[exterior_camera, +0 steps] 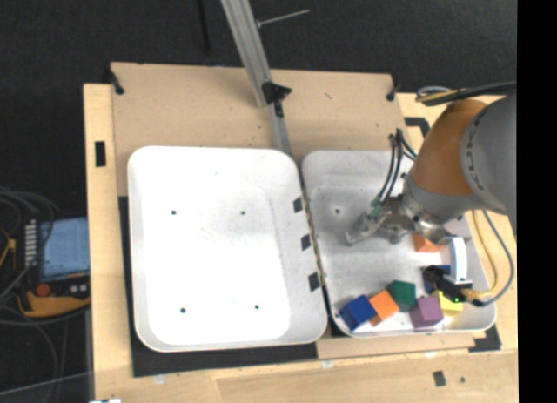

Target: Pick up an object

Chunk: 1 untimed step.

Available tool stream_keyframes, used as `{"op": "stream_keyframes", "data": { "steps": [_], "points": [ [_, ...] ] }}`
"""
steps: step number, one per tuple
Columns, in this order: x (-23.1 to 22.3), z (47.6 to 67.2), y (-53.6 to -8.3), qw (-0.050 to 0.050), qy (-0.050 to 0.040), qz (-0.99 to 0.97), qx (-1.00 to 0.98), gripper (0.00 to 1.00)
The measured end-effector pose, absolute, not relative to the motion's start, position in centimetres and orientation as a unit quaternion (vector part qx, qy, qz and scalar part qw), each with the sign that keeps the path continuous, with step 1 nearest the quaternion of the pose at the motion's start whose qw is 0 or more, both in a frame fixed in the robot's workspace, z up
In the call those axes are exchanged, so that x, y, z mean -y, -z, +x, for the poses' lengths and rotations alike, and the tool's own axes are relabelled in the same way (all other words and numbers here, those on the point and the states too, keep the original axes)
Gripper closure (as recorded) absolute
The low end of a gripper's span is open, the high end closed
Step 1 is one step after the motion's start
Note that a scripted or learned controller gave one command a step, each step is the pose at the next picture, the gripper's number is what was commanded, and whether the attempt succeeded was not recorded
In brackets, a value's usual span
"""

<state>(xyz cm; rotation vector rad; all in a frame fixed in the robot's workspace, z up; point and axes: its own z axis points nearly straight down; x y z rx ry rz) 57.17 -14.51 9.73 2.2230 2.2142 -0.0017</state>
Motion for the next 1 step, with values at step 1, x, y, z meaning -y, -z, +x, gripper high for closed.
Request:
{"op": "stream_keyframes", "data": {
  "steps": [1],
  "points": [
    [14.56,57.3,-10.96,0.003,-0.0022,0.711,-0.703,1.0]
  ]
}}
